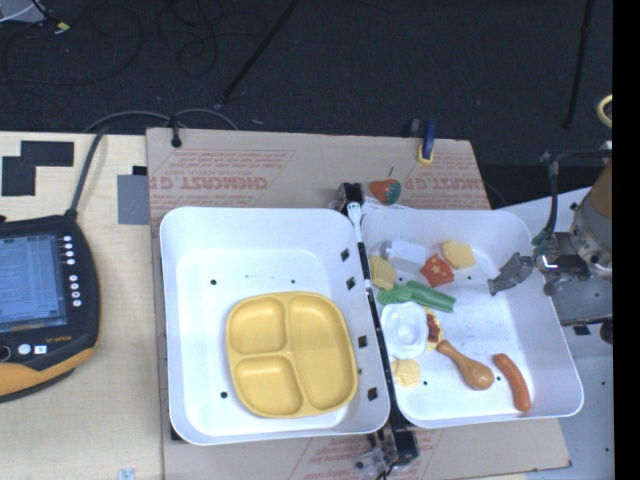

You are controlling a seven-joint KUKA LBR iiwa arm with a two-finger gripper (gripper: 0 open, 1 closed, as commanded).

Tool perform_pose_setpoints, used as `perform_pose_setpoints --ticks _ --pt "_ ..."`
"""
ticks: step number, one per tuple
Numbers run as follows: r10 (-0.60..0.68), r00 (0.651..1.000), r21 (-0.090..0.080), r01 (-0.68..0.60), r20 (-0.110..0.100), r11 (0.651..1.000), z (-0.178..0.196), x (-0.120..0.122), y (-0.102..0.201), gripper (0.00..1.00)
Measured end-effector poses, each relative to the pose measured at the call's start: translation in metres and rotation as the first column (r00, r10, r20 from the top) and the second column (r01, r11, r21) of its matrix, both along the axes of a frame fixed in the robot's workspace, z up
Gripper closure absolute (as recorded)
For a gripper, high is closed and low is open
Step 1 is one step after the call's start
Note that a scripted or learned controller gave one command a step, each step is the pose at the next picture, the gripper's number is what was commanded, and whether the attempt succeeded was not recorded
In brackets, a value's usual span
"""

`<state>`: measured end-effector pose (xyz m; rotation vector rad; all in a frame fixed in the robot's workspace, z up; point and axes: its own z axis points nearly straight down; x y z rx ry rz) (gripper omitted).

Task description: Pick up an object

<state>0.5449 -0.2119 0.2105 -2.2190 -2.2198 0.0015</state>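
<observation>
Several toys lie in the right bin [545,268] | our gripper [510,273] hovers open at its right side, gripping nothing | we'd descend squarely over the isolated sausage [512,380], closing across its width.

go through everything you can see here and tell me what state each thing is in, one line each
gripper: over the right bin's right side, holding nothing.
yellow divided plate: flat in the left bin, compartments bare.
sausage: lying loose near the right bin's lower right corner.
drumstick: lying flat, left of the sausage.
green bean: lying among the pile of toy food.
handheld pendant: on the bench at left, screen lit.
</observation>
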Motion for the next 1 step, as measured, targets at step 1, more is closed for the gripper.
perform_pose_setpoints --ticks 1 --pt "0.002 1.000 -0.006 -0.002 0.019 1.000 0.3374 -0.0400 0.0419 0.00"
